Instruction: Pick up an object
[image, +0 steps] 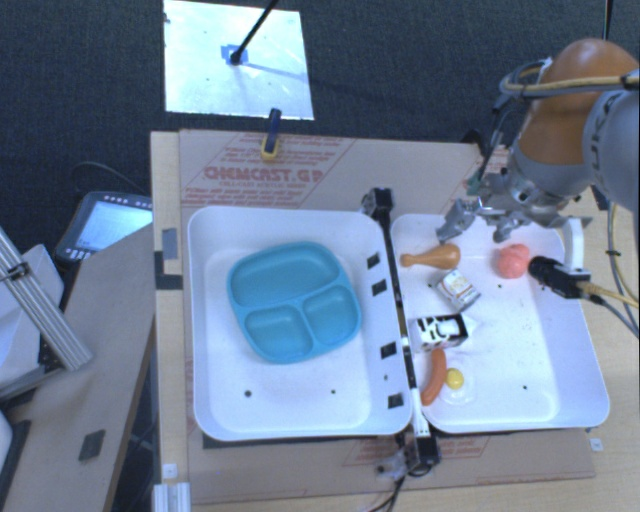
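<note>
The right bin (570, 360) holds several small things. A tan drumstick (430, 258) lies at its far left, and a pink ball (513, 260) sits to the right of it. A small can (458, 289) and a black-and-white box (442, 329) lie nearer the middle. An orange sausage (434, 375) and a fried egg toy (456, 381) rest near the front left. My gripper (476, 226) hangs over the bin's far edge, above and between the drumstick and the ball. It is open with nothing between its fingers.
The left bin (215, 390) holds a blue divided plate (293, 300). A black divider (393, 300) runs between the two bins. A black cable connector (552, 276) juts over the right bin's far right side. A tablet (100, 230) lies off the bench to the left.
</note>
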